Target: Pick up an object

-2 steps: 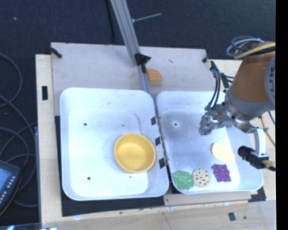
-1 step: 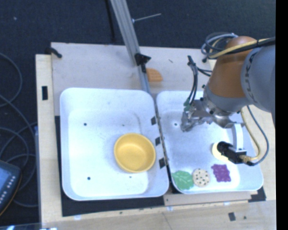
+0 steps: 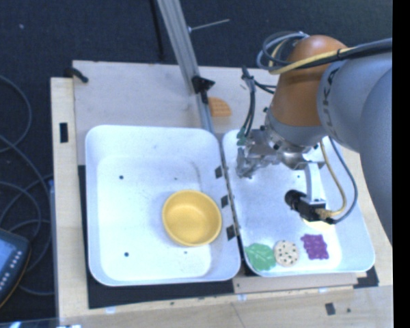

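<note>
Dark floor strewn with loose cables (image 3: pixel 10 125) surrounds a pale wooden tabletop (image 3: pixel 67 183) that carries two shallow white bins side by side. The left bin (image 3: pixel 133 156) holds a round yellow bowl (image 3: pixel 191 217), upright and glossy, sitting toward that bin's near right part. In the right bin (image 3: pixel 266 207), three small things lie in a row along the near edge: a flat green piece (image 3: pixel 260 255) in the near left corner, a pale round biscuit-like disc (image 3: pixel 285 252) with dark dots just beside it, and a ragged purple piece (image 3: pixel 316 246) a little apart to the right (what the three are made of is too small to tell). The pincer (image 3: pixel 246 169) points down over the far left part of the right bin, close to the wall the bins share, above bare white floor and well apart from the row of three; whether it is open or closed cannot be told, and nothing is seen in its grip. The grey arm (image 3: pixel 369 94) comes in from the right, high over the bin, with its orange band (image 3: pixel 304 80) bulging above the wrist and bending downward to the pincer. Behind the bins, a small orange thing (image 3: pixel 219 108) lies on the tabletop beside a slanting metal rail (image 3: pixel 181 39).
</note>
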Controlling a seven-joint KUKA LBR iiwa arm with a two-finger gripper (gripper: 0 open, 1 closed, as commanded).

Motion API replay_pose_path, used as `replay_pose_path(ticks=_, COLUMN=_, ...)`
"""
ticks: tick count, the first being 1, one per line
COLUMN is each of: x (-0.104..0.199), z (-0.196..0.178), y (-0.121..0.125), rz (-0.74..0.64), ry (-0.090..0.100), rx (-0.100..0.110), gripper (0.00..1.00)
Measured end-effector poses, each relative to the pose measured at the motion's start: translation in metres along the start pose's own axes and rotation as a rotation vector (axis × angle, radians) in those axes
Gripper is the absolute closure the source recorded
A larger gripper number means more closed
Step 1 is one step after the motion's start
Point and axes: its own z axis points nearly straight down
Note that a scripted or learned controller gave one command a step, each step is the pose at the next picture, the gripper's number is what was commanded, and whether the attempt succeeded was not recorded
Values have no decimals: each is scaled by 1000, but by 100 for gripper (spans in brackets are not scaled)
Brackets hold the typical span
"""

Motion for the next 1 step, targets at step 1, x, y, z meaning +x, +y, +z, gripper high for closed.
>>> replay_pose_path(ticks=1, x=54, z=3, y=26, rz=0, ry=0, rx=1, gripper=100)
